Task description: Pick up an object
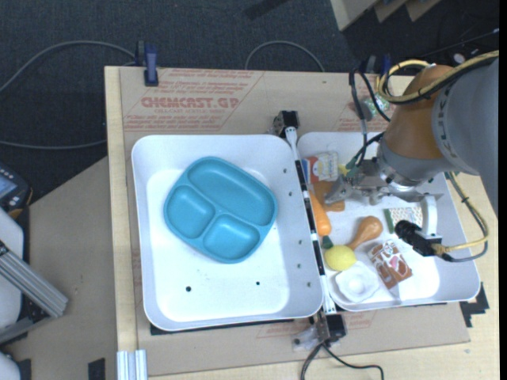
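Observation:
The right bin holds several small items. An orange carrot lies along its left wall. Below that sit a yellow lemon, a brown drumstick, a white cup and a brown-and-red packet. A small red-and-white carton stands near the bin's top left corner. My gripper is low in the right bin, just right of the carrot's upper end and below the carton. The grey wrist and the orange band hide what lies under them.
The left bin holds a blue divided plate. A green-and-white patterned piece lies right of the drumstick. A black cable plug hangs off the arm over the right bin. Clamps join the bins at top and bottom.

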`<state>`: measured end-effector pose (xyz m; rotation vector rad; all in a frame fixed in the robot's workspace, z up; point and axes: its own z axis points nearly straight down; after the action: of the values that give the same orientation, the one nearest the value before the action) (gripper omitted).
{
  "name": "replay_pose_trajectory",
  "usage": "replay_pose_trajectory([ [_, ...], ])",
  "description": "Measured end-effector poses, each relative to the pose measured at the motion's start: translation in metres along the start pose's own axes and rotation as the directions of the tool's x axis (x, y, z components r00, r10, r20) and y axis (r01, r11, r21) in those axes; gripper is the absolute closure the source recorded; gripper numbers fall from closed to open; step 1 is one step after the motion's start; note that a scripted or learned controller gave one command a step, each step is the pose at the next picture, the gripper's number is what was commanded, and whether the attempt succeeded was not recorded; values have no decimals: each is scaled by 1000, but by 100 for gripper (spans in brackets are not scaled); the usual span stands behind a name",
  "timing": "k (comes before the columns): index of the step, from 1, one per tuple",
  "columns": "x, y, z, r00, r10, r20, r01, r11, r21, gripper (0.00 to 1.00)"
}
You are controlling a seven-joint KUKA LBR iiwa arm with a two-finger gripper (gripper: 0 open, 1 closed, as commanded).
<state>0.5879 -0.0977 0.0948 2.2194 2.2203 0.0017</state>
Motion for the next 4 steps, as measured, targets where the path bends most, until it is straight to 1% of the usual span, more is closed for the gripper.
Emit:
replay_pose_trajectory([
  [1,-20,64,-24,1000,-2,2,2,1000,-6,0],
  [2,-58,-21,12,1000,7,-2,-7,1000,11,0],
  [3,-14,-64,11,1000,0,-5,0,1000,9,0],
  [4,-81,-31,-13,1000,4,4,-4,1000,-3,0],
])
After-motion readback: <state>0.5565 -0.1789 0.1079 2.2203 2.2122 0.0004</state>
